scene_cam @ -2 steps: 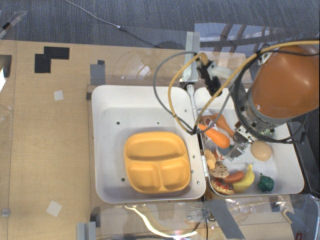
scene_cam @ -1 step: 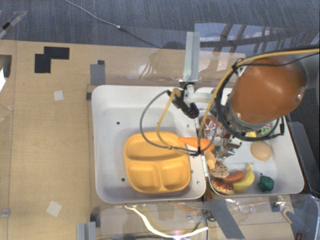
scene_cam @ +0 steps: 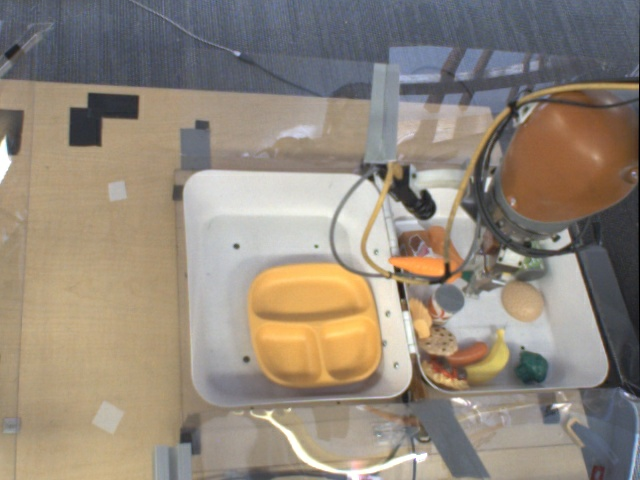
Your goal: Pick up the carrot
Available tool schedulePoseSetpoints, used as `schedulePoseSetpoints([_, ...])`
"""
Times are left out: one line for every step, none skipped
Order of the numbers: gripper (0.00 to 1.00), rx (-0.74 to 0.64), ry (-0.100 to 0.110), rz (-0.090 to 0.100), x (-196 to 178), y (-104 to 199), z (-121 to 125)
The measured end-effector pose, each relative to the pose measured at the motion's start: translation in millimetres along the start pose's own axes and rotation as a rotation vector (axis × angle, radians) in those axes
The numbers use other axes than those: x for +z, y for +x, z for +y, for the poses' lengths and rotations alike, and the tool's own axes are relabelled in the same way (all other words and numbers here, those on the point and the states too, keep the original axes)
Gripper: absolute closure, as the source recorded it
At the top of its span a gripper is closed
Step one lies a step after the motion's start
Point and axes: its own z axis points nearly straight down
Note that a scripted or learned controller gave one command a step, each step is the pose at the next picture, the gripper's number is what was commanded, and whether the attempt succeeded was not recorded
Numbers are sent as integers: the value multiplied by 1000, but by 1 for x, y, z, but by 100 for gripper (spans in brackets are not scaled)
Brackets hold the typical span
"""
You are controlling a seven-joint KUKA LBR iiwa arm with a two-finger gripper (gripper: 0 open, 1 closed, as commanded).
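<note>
Scanning from the left, bare wooden bench [scene_cam: 90, 298] is noted, marked with black tape shapes [scene_cam: 102, 116] and small pale squares; next, the left bin [scene_cam: 215, 228] is recorded, with a yellow compartment tray [scene_cam: 313, 323] resting toward its near right corner; a looped cable [scene_cam: 358, 230] is seen crossing the divide between the bins.

In the right bin [scene_cam: 585, 353] the carrot [scene_cam: 418, 265] is found lying roughly level at the bin's left side, near the divider, with other play food crowded beside and below it: a cookie [scene_cam: 437, 342], a banana [scene_cam: 490, 358], a green pepper [scene_cam: 531, 367] and a pale egg [scene_cam: 522, 301].

The gripper [scene_cam: 480, 273] is placed just right of the carrot, under the orange-banded arm [scene_cam: 565, 158]; whether it is wide or closed cannot be told, as it is masked by the wrist; no carrot is seen held.

A good grasp is judged to need alignment across the carrot's narrow width, centred along its length, with a straight descent so neighbours are not nudged; the cable close by is judged a snag risk.

Beyond the bench, grey ribbed flooring [scene_cam: 250, 8] is noted.
</note>
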Motion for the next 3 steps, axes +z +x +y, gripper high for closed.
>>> schedulePoseSetpoints([100, -2, 1, 6, -34, 56, 15])
schedulePoseSetpoints([100, 244, 0, -6, -4, -47, -7])
schedulePoseSetpoints([100, 59, -1, -3, 31, -22, 74])
